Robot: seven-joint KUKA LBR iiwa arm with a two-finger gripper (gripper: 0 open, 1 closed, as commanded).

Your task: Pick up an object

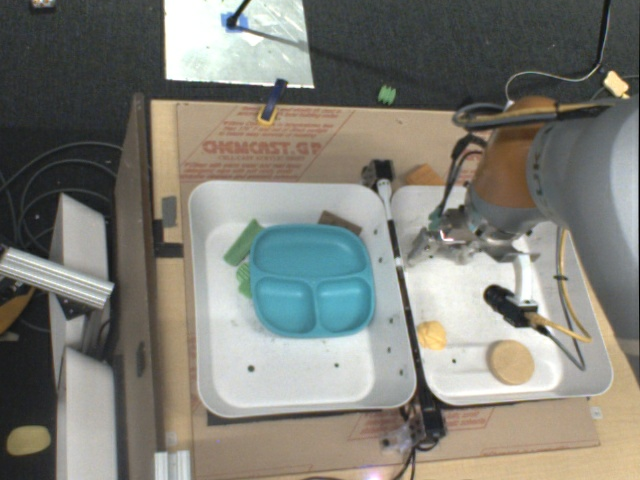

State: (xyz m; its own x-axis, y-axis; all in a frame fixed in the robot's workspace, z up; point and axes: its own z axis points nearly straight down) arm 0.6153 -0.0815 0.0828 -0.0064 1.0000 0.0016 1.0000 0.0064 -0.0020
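Note:
My gripper (432, 240) hangs low over the back left part of the right bin (470, 386), close to the wall it shares with the left bin. Nothing shows between its fingers. A small yellow lump (431, 335) lies in the right bin near its front left, well in front of the gripper. A round tan disc (512, 361) rests at the front of the same bin. In the left bin (230, 368) a blue divided plate (310, 280) covers most of some green pieces (241, 244) and a brown item (340, 222).
The grey arm with its orange band (505, 163) crosses the right bin's back right. A tan piece (424, 175) lies on the bench behind the bins. Cables and metal rails (55, 278) sit left of the bench.

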